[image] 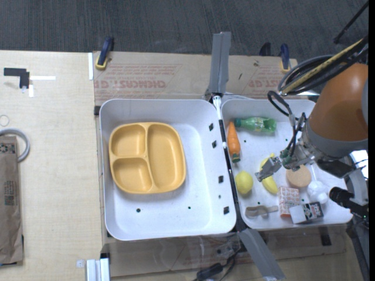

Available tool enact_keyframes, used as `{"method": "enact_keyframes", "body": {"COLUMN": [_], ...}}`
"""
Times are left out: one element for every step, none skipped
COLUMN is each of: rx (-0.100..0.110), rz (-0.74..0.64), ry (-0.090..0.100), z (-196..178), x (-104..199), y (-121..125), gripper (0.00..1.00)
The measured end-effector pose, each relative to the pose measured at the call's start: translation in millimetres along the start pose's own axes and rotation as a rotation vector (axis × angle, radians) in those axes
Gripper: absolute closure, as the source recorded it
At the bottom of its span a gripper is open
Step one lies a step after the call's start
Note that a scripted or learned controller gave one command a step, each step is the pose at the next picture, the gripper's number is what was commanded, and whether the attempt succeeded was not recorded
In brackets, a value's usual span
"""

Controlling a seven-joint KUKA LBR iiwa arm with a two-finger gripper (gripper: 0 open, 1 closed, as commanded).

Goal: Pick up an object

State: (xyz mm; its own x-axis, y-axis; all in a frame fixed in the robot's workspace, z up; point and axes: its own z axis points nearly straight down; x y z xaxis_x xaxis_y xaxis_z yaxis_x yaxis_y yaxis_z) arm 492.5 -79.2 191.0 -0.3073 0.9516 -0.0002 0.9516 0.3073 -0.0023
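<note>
Nearest the camera, along the near edge of the right bin (345,218), lie a grey toy piece (262,211), a pinkish packet (288,200) and a small dark-and-white box (307,211), scattered loose as a picking stock would be; just beyond them sit a lemon (244,182) and a second yellow fruit (270,184), well apart from the bin wall and so open to a grasp from above; a tan disc (299,177) lies just beside the packet. Above this cluster hangs the gripper (275,167), carried by the grey arm (337,107) with its orange band, slanting in from the right; it is near the yellow fruit, which seems the likely target, though nothing is visibly held; whether its fingers are apart or together cannot be told from this angle. Further back a carrot (234,140) lies along the divider and a green bottle (255,124) rests on its side near the far wall. To the left, the other bin (146,222) holds a yellow divided plate (148,157), lying flat, probably a drop-off place; its three compartments hold nothing yet. The pick looks not yet made.
</note>
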Motion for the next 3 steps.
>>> {"method": "enact_keyframes", "body": {"rx": [-0.001,-0.003,-0.003], "rz": [0.039,-0.146,-0.091], "ry": [-0.001,-0.002,-0.002], "z": [92,-1,99], "x": [-39,-3,-65], "y": [30,23,9], "gripper": [0.00,0.00,0.00]}}
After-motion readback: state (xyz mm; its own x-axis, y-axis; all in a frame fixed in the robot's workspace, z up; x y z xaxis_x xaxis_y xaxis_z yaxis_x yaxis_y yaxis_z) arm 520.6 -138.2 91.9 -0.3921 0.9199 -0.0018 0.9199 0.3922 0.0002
